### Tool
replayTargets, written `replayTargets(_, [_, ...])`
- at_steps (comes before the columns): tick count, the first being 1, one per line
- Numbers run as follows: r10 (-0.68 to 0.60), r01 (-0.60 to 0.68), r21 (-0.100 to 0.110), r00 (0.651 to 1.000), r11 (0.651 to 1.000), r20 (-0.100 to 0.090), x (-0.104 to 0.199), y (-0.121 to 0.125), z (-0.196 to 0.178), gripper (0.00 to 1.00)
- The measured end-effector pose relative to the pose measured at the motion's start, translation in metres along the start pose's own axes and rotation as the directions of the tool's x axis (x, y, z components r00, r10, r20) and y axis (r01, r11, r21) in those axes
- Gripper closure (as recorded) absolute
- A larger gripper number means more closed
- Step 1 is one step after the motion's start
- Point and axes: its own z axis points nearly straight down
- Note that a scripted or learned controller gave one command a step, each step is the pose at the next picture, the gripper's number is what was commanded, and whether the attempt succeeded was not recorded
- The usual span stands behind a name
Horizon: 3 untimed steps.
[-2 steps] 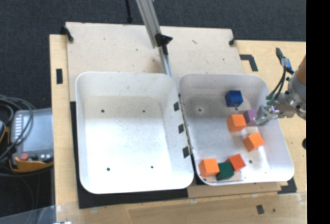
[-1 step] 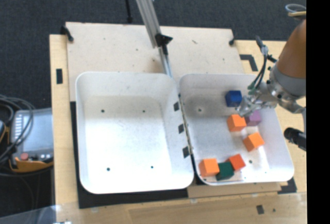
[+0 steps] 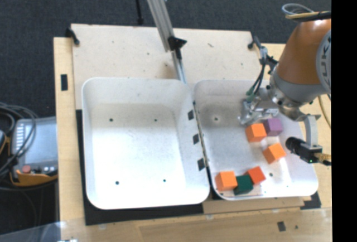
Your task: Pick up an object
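Note:
The right bin point(image 3: 223, 124) holds several small blocks. An orange block point(image 3: 256, 132) lies beside a purple block point(image 3: 273, 126) in the bin's middle right. Another orange block point(image 3: 274, 152) sits lower right. Along the front wall lie an orange block point(image 3: 226, 180), a dark green block point(image 3: 244, 184) and a red-orange block point(image 3: 256, 174). My gripper point(image 3: 252, 114) hangs from the arm point(image 3: 304, 62) just above and left of the upper orange block. Nothing shows between its fingers.
The left bin point(image 3: 139, 140) stands beside the right one, sharing a middle wall. A slanted metal pole point(image 3: 159, 12) rises behind the bins. A grey device point(image 3: 33, 149) with cables sits off the bench's left edge.

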Motion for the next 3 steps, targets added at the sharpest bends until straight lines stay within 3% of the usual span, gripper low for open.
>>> replayTargets(3, [-0.001,0.001,-0.002,1.0,1.0,-0.001,0.143,0.051,-0.018,1.0])
